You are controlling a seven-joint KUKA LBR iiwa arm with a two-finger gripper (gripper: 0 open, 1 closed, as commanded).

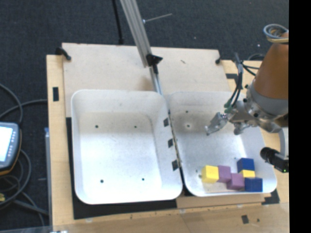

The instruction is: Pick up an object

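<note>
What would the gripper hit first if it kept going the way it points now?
Probably bare floor of the right bin; the gripper points down-left, away from the blocks near the front wall. Depth is uncertain.

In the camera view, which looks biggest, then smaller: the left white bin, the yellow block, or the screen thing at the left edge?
1. Left white bin
2. Screen device, partly cut off
3. Yellow block

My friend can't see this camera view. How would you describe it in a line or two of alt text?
A grey and orange robot arm reaches from the right, its gripper hovering over the right white bin, above a cluster of yellow, purple and blue blocks at its near edge. The left white bin sits beside it on a wooden bench.
</note>
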